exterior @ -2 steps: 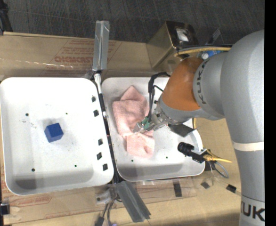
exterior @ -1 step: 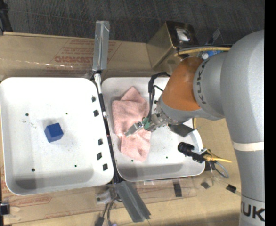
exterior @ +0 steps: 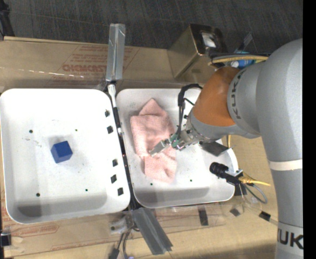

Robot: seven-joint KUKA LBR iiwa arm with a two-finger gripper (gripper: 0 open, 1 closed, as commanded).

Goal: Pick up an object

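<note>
Right bin (exterior: 147, 198), end effector (exterior: 159, 147) over pink cloth (exterior: 152, 136), clear of walls

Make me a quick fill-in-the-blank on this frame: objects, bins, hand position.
1. The blue cube lies in the ____ bin.
2. The cloth in the right bin is ____ in colour.
3. The hand is over the ____.
4. The band on the arm above the wrist is ____.

Missing words: left; pink; cloth; orange
</note>
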